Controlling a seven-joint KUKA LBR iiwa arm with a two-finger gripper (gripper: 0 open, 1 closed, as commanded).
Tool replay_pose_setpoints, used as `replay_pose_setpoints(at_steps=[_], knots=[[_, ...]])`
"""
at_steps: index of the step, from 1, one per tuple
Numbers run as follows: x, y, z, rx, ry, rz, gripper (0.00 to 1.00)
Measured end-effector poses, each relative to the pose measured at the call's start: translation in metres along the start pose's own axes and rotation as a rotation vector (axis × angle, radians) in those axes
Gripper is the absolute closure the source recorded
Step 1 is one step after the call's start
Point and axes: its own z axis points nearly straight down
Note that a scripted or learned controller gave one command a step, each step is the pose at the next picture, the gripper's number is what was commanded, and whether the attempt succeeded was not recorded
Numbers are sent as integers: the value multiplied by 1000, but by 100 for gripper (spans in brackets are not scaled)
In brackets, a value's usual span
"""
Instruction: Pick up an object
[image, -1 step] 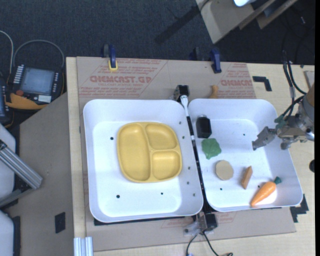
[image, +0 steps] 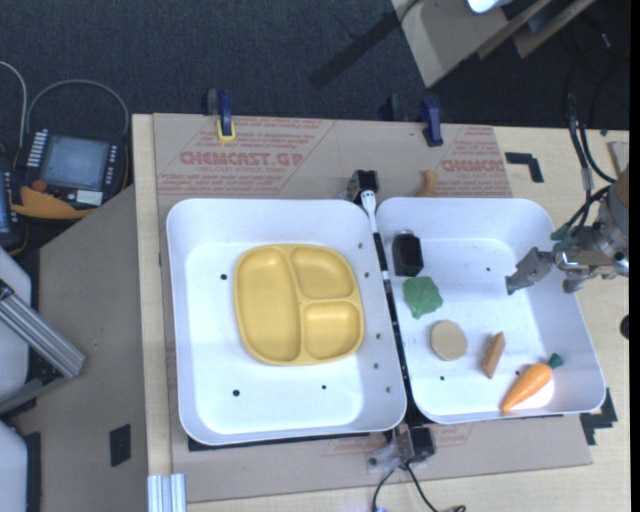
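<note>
Five small things lie in the right bin (image: 470, 225), and any of them would serve: a black block (image: 406, 253) near the bin's left wall, green broccoli (image: 422, 296) just below it, a tan round piece (image: 449, 341) lower still, a brown stick (image: 492, 355) to its right, and a carrot (image: 527, 387) by the bottom right corner. All rest on the bin floor, apart from one another, and none is lifted, so the pick looks not yet begun: the approach, the closing and the lift all remain.

The gripper (image: 527, 269) sits at the right side of the same bin, well clear of every item, the stick and carrot being the nearest. One grey finger juts leftward over the white floor; whether the claw is open or closed cannot be told from this angle. Nothing is visible in it. The arm (image: 600, 245) enters from the right edge, wrist roughly level with the bin's upper half.

The left bin (image: 190, 300) holds a yellow divided plate (image: 298, 302). Both bins sit on a cardboard sheet (image: 300, 150).
</note>
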Motion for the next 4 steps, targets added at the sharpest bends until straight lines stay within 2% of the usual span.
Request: replay_pose_setpoints(at_steps=[2,3,4], knots=[[7,11,93,6,3,0,0],[9,5,138,7,3,1,0],[9,7,124,0,0,1,100]])
